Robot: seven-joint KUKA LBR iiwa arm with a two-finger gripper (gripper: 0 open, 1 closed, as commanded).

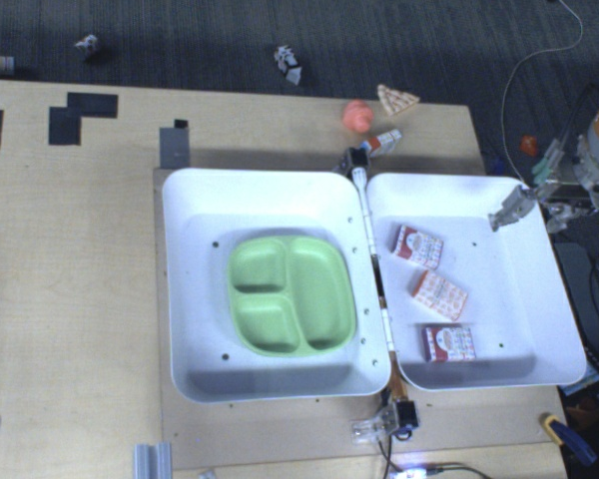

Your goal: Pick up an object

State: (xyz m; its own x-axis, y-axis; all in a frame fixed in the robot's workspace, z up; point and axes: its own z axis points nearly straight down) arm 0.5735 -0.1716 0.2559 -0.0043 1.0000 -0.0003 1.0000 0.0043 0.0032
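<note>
Three small red-and-white cartons lie in the right bin [539,297]: one [418,246] near the back left, one [439,294] in the middle, one [448,342] near the front. My gripper [532,215] hangs over the bin's back right corner, well to the right of the cartons. Its fingers stand spread apart, with nothing between them. A green divided plate [290,292] rests in the left bin [195,267].
On the bench behind the bins lie an orange ball [357,116], a toy pizza slice [397,99] and a small tube [382,144]. A grey block [174,147] stands at the left bin's back corner. Cables and clips sit by the front edge.
</note>
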